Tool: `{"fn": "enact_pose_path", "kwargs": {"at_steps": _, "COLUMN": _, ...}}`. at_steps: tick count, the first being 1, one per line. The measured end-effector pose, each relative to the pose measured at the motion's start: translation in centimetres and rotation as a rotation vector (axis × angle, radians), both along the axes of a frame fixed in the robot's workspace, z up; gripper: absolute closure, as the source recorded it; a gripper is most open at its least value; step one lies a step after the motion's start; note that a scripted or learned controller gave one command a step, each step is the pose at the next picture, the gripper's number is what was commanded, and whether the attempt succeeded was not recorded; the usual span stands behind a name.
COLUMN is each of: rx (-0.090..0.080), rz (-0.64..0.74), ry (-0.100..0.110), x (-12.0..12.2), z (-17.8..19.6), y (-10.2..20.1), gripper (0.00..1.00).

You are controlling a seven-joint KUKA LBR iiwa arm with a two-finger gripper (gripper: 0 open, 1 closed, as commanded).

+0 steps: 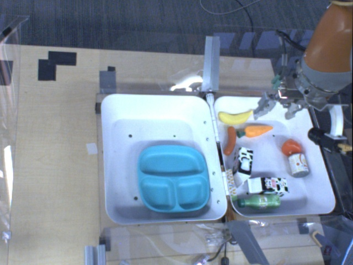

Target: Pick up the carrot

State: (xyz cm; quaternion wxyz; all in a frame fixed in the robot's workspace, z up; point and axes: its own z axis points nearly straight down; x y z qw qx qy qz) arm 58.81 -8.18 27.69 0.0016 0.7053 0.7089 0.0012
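The carrot [258, 130] is orange with a green stub at its left end. It lies flat in the back part of the right bin [320, 164], just below a yellow banana [235, 116]. My gripper [277, 108] hangs over the bin's back edge, up and to the right of the carrot and apart from it. Its two grey fingers [264, 105] are spread open with nothing between them.
A red sausage-shaped item [230, 141] lies left of the carrot by the bin wall. Two cow-patterned cartons [244, 161] [268, 185], a green bottle [258, 202] and a red-topped can [297, 160] fill the rest. The left bin [121, 148] holds a blue divided plate [174, 177].
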Motion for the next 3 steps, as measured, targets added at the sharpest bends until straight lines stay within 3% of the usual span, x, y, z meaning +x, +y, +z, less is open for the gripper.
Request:
{"fn": "enact_pose_path", "kwargs": {"at_steps": 1, "rx": 0.001, "rz": -0.094, "ry": 0.001, "x": 4.3, "z": -7.3, "y": -1.8, "gripper": 0.0}}
{"fn": "enact_pose_path", "kwargs": {"at_steps": 2, "rx": 0.0, "rz": -0.154, "ry": -0.006, "x": 4.2, "z": -18.8, "y": -5.9, "gripper": 0.0}}
{"fn": "enact_pose_path", "kwargs": {"at_steps": 3, "rx": 0.003, "rz": -0.152, "ry": -0.014, "x": 4.5, "z": -17.5, "y": -5.6, "gripper": 1.0}}
